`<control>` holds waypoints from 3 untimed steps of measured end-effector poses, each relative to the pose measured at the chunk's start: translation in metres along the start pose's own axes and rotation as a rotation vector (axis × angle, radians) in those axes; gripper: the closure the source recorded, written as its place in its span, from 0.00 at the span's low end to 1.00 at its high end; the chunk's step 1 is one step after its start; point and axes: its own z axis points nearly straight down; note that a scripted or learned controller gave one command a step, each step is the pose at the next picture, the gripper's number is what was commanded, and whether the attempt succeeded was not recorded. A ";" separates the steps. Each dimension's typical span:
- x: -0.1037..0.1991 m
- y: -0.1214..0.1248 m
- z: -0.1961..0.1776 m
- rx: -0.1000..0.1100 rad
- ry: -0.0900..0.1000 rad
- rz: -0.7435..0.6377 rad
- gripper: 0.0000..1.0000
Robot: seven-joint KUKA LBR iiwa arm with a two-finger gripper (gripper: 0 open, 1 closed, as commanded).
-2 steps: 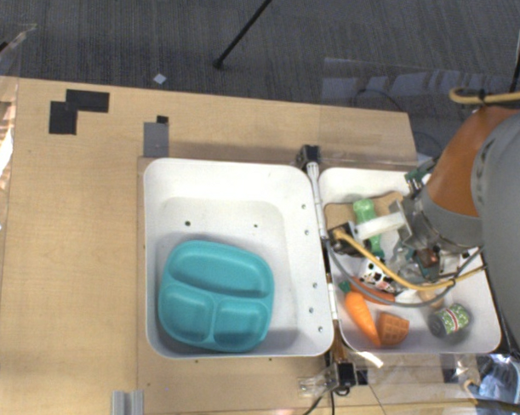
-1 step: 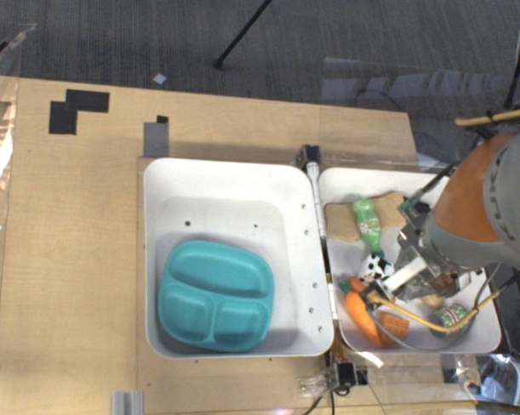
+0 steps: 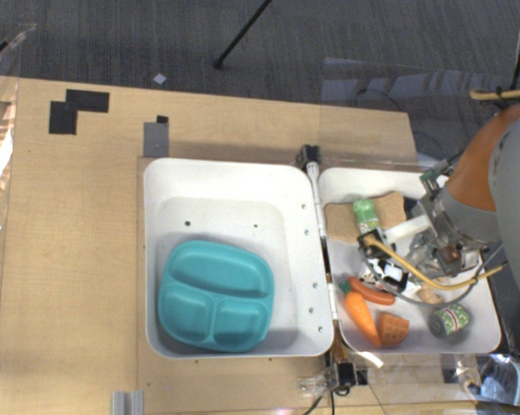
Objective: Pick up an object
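Objects for this one are all loose in the right-hand bin, and as far as I can see none of them is picked up yet.

Biggest first: the arm (image 3: 491,185) comes in from 3 o'clock and hangs over the right bin (image 3: 363,174). The left bin (image 3: 236,169) sits at its 9 o'clock and has a teal divided tray (image 3: 216,294) down toward its 6 o'clock.

In the right bin:
- A tan cardboard piece (image 3: 345,218) is at about 11 o'clock, with a green bottle (image 3: 366,216) lying on it.
- The carrot (image 3: 361,315) is at 7 o'clock.
- A red sausage (image 3: 372,291) is just beside the carrot at its 12 o'clock.
- An orange wedge (image 3: 393,328) is touching or nearly touching the carrot at its 3 o'clock.
- A small green-and-white can (image 3: 449,320) is at 5 o'clock.

The gripper (image 3: 424,259) is low over the middle of that bin. Honestly I can't tell if it's spread or closed, because the wrist hardware blocks the view. I don't see anything between its tips either.

My read: the reach is done, but the grasp and lift are still to do.
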 end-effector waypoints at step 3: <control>-0.011 -0.044 -0.007 0.000 0.003 0.010 1.00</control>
